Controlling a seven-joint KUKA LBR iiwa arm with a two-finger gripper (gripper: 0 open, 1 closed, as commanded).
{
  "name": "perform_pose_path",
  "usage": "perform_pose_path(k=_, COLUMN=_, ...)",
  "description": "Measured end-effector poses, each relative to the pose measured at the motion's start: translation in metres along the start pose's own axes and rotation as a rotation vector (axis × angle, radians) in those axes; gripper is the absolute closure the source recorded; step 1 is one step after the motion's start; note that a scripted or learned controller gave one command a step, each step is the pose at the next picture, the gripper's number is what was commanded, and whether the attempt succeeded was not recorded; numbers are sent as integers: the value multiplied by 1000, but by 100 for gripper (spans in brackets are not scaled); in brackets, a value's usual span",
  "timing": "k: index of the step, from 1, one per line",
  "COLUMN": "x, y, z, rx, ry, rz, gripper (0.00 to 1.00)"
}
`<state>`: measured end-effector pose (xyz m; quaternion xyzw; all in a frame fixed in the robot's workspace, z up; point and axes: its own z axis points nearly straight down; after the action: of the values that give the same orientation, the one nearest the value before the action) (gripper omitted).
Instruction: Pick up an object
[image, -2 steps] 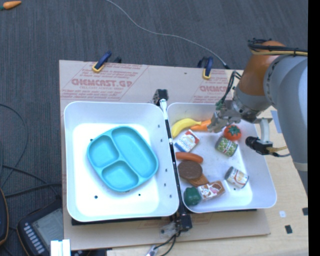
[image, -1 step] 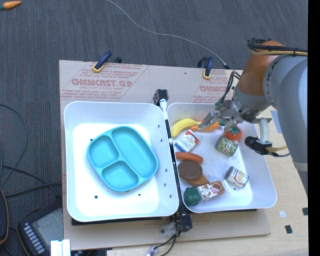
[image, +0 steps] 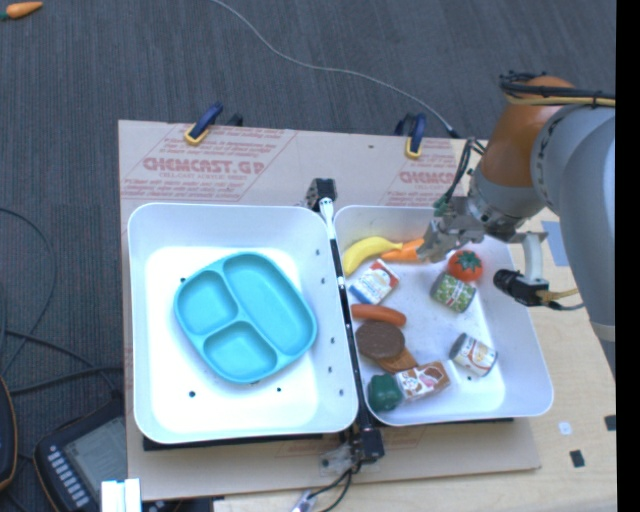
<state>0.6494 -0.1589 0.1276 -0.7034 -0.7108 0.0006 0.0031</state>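
Just left of the gripper (image: 437, 243), finger state untellable, carrot (image: 402, 251) and banana (image: 364, 250) crowd close, so a grab may slip.

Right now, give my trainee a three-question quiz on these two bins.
1. True or false: the blue divided plate lies in the same bin as the banana.
2. Which item is nearest the claw? A) carrot B) green pepper C) silver can
3. Fill in: the tomato sits in the ___ bin as the camera sees it.

Key: 1 false; 2 A; 3 right.
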Motion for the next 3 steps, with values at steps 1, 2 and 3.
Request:
perform_pose_path(k=1, x=0, y=0, z=0, rx=1, ry=0, rz=0, gripper=0)
perform_pose_path(k=2, x=0, y=0, z=-10, rx=0, ry=-2, rz=0, gripper=100)
perform_pose_path(k=3, x=0, y=0, z=-10, rx=1, ry=-2, rz=0, gripper=0)
